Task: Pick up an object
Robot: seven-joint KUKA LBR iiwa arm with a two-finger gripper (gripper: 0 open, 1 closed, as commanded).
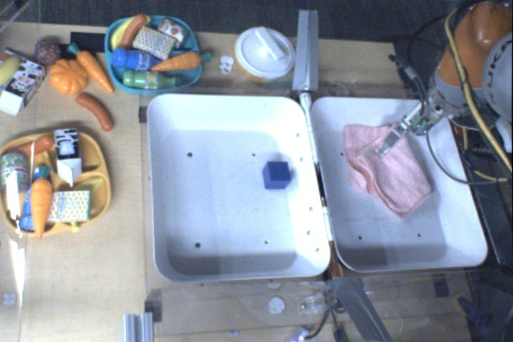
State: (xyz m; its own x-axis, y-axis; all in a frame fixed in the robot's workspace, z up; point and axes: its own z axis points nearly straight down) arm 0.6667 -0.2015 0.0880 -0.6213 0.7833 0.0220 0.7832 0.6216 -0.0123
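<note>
Cloth (pixel 389 168), pink and rumpled, lies in the right bin (pixel 449 244), toward its upper left part. The gripper (pixel 390 142) comes in from the upper right of the frame and its tip sits on or just over the cloth's upper edge. How far its fingers are apart cannot be told, nor whether any fabric is caught between them. This looks like the reaching or grasping step, with nothing lifted yet. The next move would call for a firm pinch on a fold, then a straight lift; limp fabric may slip free. A small blue cube (pixel 276 174) rests alone in the left bin (pixel 200 252), right of its centre. No writing or brand can be read anywhere; packets at the far left are too small.
</note>
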